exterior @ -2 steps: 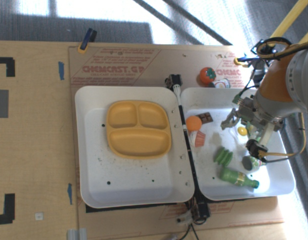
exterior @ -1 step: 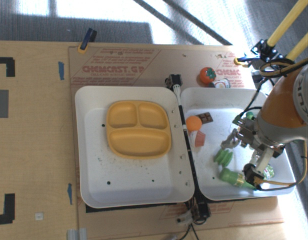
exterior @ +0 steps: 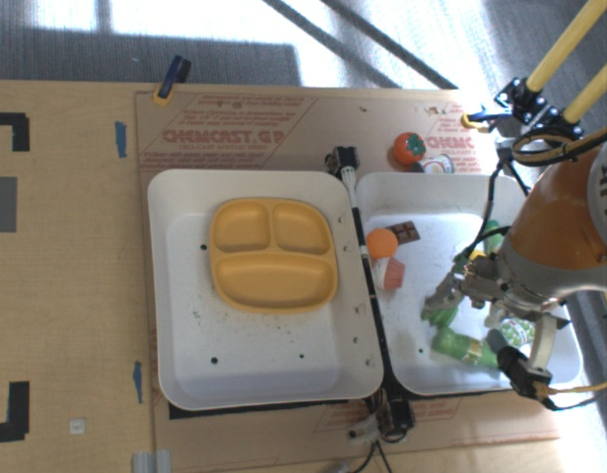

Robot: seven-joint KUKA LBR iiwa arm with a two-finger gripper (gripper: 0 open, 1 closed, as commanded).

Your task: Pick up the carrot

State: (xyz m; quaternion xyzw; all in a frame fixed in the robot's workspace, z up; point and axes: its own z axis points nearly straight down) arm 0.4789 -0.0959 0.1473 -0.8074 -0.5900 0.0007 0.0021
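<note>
A: From the overhead view, where is the carrot?

B: I take it to be the orange piece (exterior: pixel 382 242) in the right bin (exterior: pixel 422 372), near the wall shared with the left bin (exterior: pixel 175 294). It touches a brown block (exterior: pixel 406 232) and lies just above a pale red piece (exterior: pixel 393 275). It lies loose there, nothing gripping it.

A: And the gripper?

B: The gripper (exterior: pixel 459 299) hangs lower and further right in the same bin, over green items (exterior: pixel 459 346), well apart from the carrot. Whether its fingers are spread or closed I cannot tell; the wrist hides too much.

A: Why is it there?

B: Likely the arm reaches in from the right, so it enters on that side. It would need to travel left to reach the carrot.

A: Anything else?

B: A yellow tray (exterior: pixel 274 254) sits in the left bin, and a tomato (exterior: pixel 408 149) lies on the cardboard behind.
</note>
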